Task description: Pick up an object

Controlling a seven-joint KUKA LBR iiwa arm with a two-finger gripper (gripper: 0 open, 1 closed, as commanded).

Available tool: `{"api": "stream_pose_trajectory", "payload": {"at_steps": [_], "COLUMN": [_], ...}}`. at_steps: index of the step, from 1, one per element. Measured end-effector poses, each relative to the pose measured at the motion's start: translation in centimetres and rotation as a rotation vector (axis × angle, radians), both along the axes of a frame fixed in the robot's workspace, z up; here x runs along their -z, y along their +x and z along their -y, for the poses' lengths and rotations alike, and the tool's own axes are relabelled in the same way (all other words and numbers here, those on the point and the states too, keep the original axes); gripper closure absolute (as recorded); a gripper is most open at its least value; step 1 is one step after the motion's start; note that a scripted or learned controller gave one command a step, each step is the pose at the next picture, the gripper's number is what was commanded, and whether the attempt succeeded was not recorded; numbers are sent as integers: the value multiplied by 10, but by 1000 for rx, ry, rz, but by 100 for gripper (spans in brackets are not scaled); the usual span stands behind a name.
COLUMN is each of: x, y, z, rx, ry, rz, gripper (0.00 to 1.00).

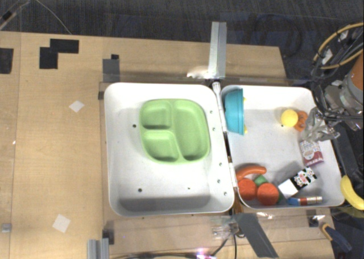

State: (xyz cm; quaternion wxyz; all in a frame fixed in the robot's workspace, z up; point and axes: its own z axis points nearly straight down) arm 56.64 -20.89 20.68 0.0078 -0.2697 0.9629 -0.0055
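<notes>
**Two bins, my claw at the right rim**

Left bin [122, 155]: green divided tray [173, 130]. Right bin [267, 138]: blue bowl [234, 111] on edge, orange and red produce [257, 184], small packet [310, 152], yellow ball [289, 118]. My claw [319, 128] hovers above the packet; how wide it stands, I cannot tell.

overhead, fixed | slanted down | both bins [114, 138] in frame

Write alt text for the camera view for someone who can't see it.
The arm's gripper hovers at the right bin's right edge near a yellow ball. The left bin holds a green divided tray.
</notes>
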Motion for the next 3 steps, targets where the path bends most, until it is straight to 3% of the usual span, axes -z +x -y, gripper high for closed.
{"api": "stream_pose_trajectory", "payload": {"at_steps": [1,2,3], "x": [4,101,111], "y": [-1,-17,-45], "z": [-3,-7,-27], "rx": [-4,92,-20], "ry": [5,6,-4], "rz": [-7,-4,31], "gripper": [0,0,0]}}
